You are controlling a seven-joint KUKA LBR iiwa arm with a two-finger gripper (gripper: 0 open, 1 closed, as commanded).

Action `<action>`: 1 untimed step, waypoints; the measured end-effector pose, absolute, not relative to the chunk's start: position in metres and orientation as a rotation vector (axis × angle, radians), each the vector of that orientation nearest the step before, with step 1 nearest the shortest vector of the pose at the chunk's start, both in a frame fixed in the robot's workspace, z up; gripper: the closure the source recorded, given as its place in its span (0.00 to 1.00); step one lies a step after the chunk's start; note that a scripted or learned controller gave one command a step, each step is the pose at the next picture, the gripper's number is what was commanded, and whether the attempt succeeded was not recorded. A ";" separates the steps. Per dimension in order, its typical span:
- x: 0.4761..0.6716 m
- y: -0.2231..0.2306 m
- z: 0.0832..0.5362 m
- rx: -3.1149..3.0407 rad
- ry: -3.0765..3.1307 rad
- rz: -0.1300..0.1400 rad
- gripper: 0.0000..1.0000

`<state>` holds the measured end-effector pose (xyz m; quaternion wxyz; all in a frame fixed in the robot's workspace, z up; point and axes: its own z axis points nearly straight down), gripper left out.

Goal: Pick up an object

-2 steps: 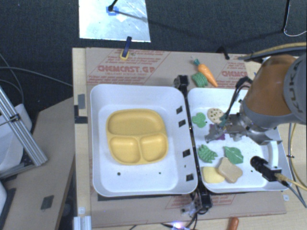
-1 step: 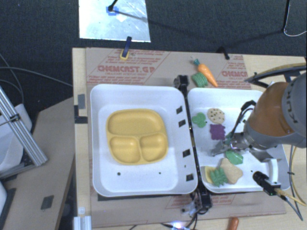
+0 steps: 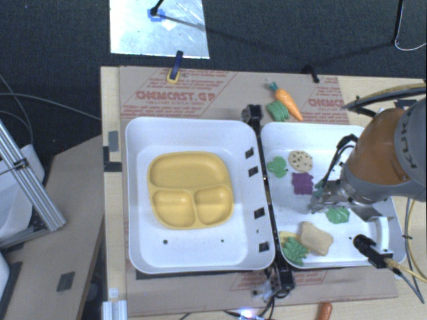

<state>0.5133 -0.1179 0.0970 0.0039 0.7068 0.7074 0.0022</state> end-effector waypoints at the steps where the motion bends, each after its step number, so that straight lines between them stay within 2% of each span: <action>1: 0.488 -0.033 0.189 2.206 2.233 0.013 1.00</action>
